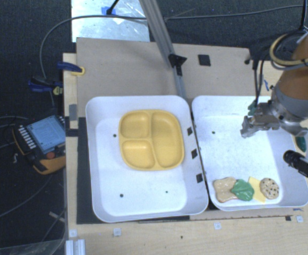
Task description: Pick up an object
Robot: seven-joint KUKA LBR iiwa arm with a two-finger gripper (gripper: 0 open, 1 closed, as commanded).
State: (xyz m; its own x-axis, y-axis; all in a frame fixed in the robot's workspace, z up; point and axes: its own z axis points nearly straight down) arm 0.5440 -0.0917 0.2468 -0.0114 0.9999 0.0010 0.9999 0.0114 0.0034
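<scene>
The left bin (143,206) is holding a yellow tray (151,139) with three compartments, sitting flat and somewhat toward the bin's far side. Nothing is lying in the tray, as far as can be seen.

The right bin (228,142) is holding the small things that could be picked. They are lying in a tight row along its near edge: a tan piece (224,189), a green piece (243,189) overlapping it, a yellow piece (257,187) tucked partly beneath the green one, and a round cookie (270,188) at the end of the row.

The gripper (255,124) is hanging over the far right part of that bin, well apart from the row and above bare floor. Its fingers are too blurred and small to read, so I cannot tell whether they are apart or together. Nothing is showing between them.

Judging by this, the pick is not yet done: every piece is lying on the bin floor. What is left is the whole of it, namely moving over one piece, going down, closing and lifting.
</scene>
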